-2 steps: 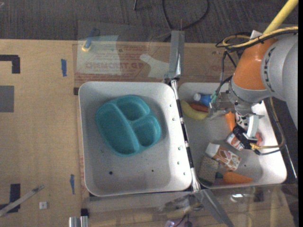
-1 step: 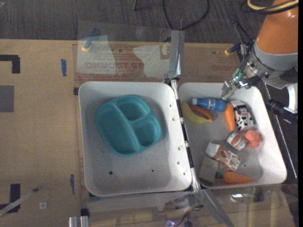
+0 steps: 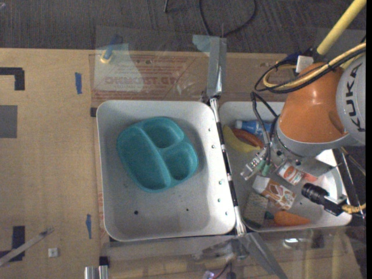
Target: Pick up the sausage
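We're low over the crowded right bin (image 3: 232, 112), and we can't tell how wide the claw (image 3: 257, 167) stands. The likely sausage (image 3: 251, 138) touches a yellow piece (image 3: 232, 137), so we could grab that neighbour instead.

I am looking down on a robotics lab bench, not a kitchen. The bench top (image 3: 52, 173) is bare board marked with blue tape strips (image 3: 78, 83) and black squares, two white bins (image 3: 110, 214) are fixed side by side, a grey and orange KUKA arm (image 3: 317, 112) trails loose cables (image 3: 226, 4) (one loops across grey carpet), and the food is toy plastic.
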Tool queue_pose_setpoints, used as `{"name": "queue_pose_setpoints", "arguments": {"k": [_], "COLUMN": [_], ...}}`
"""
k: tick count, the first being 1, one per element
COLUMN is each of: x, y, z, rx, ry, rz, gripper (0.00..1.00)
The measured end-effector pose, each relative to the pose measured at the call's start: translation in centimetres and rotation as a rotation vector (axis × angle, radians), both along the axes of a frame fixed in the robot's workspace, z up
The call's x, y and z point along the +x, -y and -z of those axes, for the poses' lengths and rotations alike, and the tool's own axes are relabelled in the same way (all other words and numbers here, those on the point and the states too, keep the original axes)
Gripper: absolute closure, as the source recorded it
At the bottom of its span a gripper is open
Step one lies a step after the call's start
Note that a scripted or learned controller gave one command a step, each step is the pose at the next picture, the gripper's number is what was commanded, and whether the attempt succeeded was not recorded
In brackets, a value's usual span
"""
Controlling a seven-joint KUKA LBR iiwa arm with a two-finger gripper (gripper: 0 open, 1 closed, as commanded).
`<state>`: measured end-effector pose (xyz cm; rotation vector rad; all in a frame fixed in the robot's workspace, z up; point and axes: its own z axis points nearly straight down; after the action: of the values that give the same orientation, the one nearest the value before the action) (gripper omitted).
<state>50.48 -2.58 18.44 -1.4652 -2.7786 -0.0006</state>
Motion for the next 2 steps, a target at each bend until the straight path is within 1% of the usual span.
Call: {"name": "queue_pose_setpoints", "arguments": {"k": [1,2], "x": [6.7,9.0], "y": [4.4,3.6], "z": [-11.6,-5.4], "rx": [-0.003,-0.001], "ry": [0.008,0.002], "rz": [-0.311,-0.141], "gripper": [1.00,1.00]}}
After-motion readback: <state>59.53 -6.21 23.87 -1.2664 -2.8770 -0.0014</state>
